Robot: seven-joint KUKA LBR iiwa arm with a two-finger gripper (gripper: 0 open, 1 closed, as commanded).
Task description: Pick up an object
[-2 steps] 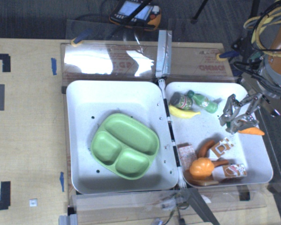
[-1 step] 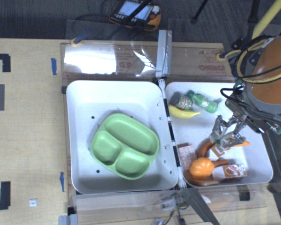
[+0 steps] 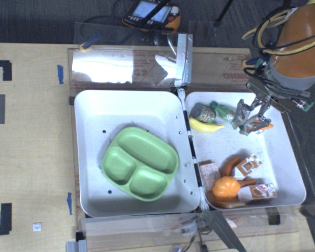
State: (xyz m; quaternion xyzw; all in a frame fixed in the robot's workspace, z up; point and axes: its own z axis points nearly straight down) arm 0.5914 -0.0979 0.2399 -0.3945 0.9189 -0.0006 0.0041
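Nearest the camera, an orange ball point(image 3: 226, 188) and wrapped sausages point(image 3: 247, 178) lay heaped in the right bin point(image 3: 291, 156), likely dumped there as picking stock. The green divided tray point(image 3: 140, 163) sat alone in the left bin point(image 3: 89, 140). Farther back, a yellow banana point(image 3: 206, 125) lay against a green bottle point(image 3: 212, 112). Just beside them the gripper point(image 3: 252, 121) hung low, fingers parted around nothing visible, seemingly released and not yet grasping
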